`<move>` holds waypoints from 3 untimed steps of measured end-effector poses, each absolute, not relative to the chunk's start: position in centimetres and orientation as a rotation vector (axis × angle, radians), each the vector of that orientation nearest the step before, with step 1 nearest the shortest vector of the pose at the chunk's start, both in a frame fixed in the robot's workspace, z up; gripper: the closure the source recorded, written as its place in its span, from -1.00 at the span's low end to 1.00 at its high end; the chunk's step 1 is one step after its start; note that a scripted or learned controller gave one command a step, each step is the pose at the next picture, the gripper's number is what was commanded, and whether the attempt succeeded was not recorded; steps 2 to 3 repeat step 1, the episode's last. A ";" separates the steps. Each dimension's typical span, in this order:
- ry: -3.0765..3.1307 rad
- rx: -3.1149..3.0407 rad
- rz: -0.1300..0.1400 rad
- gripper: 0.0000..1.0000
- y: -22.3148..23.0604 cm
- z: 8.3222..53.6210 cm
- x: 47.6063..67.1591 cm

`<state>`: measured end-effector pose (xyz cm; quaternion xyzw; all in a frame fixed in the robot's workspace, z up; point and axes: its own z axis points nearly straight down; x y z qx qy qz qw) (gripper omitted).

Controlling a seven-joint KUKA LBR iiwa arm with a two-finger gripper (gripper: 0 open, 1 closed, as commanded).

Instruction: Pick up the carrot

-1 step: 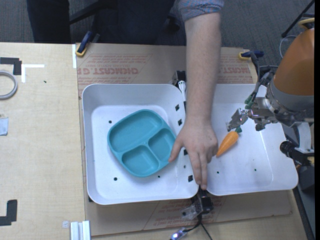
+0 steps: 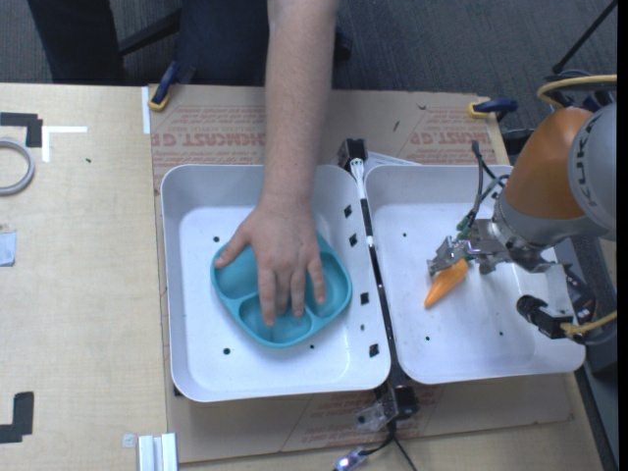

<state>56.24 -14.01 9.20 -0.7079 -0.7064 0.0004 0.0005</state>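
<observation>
Right bin (image 2: 510, 356): shallow, white, holding the carrot (image 2: 444, 283), an orange tapered piece lying slantwise near the bin's middle, narrow end toward the lower left. The carrot's upper end meets the gripper (image 2: 453, 255), which sits just above and slightly right of it; the metal fingertips close around that upper end, so the gripper looks clamped on the carrot (the exact contact is small and partly lost among cables). Whether the carrot is clear of the bin floor cannot be told.

Arm (image 2: 549, 180): grey with an orange section, entering from the right, over the right bin's upper right part.

Left bin (image 2: 186, 351): shallow, white, touching the right bin along a shared black-clipped edge. Contains a blue divided plate (image 2: 339, 297), set near the centre.

Human hand (image 2: 280, 263): reaching down from the top edge, palm down, fingers spread on the blue plate.

Bench surround: brown cardboard sheet (image 2: 226, 126) beneath both bins.
</observation>
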 end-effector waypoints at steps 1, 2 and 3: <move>-2.215 -2.227 0.001 1.00 -14.1 10.2 56.3; -2.215 -2.227 0.001 1.00 -14.1 10.2 56.3; -2.215 -2.227 0.001 1.00 -14.1 10.2 56.3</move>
